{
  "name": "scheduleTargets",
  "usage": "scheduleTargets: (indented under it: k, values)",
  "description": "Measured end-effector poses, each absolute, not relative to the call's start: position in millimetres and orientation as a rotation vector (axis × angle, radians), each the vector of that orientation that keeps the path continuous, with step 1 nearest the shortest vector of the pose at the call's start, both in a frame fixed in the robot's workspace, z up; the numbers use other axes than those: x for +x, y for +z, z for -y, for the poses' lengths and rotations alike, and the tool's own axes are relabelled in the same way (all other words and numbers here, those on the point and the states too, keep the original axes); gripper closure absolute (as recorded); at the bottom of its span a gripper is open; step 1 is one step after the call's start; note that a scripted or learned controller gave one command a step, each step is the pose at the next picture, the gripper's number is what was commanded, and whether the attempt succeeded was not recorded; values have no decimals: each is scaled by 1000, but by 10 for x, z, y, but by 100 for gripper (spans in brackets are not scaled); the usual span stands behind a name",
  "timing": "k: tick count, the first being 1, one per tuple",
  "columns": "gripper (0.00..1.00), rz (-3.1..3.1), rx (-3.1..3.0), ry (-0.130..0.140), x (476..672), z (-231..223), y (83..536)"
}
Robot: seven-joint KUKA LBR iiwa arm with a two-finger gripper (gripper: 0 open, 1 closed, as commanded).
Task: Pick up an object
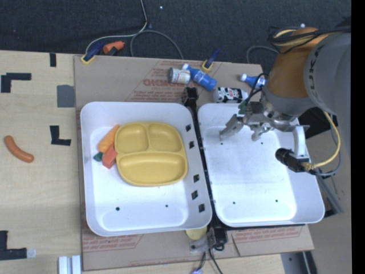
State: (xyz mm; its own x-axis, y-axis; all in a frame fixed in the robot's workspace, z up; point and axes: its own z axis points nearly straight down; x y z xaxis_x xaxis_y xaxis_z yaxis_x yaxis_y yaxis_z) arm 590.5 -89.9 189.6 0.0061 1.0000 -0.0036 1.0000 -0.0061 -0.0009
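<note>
The pincer (246,127) hangs over the far part of the right bin (256,210), its two fingers spread apart, one (230,127) pointing toward the divider and the other (260,131) nearer the arm. Nothing sits between them; the white floor beneath shows bare. So the pickup has not begun in earnest: I judge this to be the approach or search step, with no object yet secured.

The things worth grasping lie in the left bin (137,218). A yellow divided tray (151,153) rests near its middle, and at the tray's left edge an orange carrot-shaped toy (107,138) touches a small red piece (109,161), with a sliver of green beside them. These are well apart from the pincer, across the divider between the bins.

Outside the bins, on the surface, a blue-and-white bottle (194,76) lies on its side behind them, and an orange sausage-shaped toy (18,149) rests far to the left.

The next move, as I judge it, calls for carrying the open pincer over the divider, lining up above the carrot toy or the tray's rim, descending, and closing on it.
</note>
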Motion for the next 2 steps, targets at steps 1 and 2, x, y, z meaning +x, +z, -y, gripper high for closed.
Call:
scheduleTargets:
  k: [1,2]
  values:
    - [0,-2223,2224,-8,5916,990,858]
    - [0,-2222,2219,0,6305,936,857]
